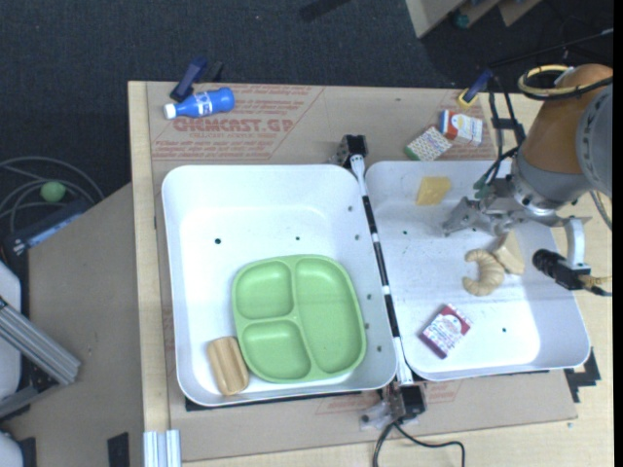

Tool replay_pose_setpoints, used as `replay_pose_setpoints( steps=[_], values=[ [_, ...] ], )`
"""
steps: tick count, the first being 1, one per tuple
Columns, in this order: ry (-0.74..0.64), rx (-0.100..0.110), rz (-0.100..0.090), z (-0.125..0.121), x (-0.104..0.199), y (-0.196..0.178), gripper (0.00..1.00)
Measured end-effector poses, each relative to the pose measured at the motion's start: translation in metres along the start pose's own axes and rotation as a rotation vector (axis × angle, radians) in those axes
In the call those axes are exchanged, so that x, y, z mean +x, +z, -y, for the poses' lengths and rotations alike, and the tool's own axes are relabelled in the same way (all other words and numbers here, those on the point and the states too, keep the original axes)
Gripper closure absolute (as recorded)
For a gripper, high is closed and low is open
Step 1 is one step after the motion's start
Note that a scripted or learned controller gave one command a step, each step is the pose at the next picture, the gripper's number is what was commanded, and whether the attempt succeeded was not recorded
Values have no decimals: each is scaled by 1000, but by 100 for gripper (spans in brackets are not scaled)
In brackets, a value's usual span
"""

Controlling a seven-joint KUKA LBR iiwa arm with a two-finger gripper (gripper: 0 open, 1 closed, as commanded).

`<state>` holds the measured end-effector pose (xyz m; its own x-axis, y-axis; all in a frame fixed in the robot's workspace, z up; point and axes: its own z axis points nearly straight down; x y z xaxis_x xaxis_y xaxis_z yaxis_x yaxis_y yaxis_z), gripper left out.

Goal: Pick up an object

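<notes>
The gripper sits low over the right bin, near its back half, with the arm coming in from the right. Its metal fingers point toward the middle of the bench. They appear spread apart with nothing between them, though the angle makes the gap hard to judge.

The nearest candidate for pickup is the croissant. It lies on the bin floor just in front of the gripper and slightly to the camera's right, close to the wrist but apart from the fingertips. Its long axis runs on a diagonal, from the lower left end up toward the right, and it curves slightly. For a grasp, the jaws should close across the short width of this diagonal, so the wrist likely needs a turn as well as a short shift toward the front of the bin.

Other items in the right bin:
- A yellow block lies just behind and to the left of the fingers.
- A red packet lies well in front, near the front wall. Its print is too small to read.

The left bin holds a green divided plate with a tan slice of bread beside it.

Legible writing: the cardboard sheet under the bins carries red lettering that appears to read "GENCAST", with the remainder unclear. A blue and white bottle and a small carton rest on it; their labels are unreadable.
</notes>
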<state>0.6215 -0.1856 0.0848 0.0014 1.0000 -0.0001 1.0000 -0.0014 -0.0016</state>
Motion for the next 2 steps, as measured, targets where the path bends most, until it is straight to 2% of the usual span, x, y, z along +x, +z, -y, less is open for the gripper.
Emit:
replay_pose_setpoints(
  steps=[1,2],
  values=[
    [0,-1,1,73,-20,1,0],
    [0,-3,1,72,-20,-10,100]
  ],
)
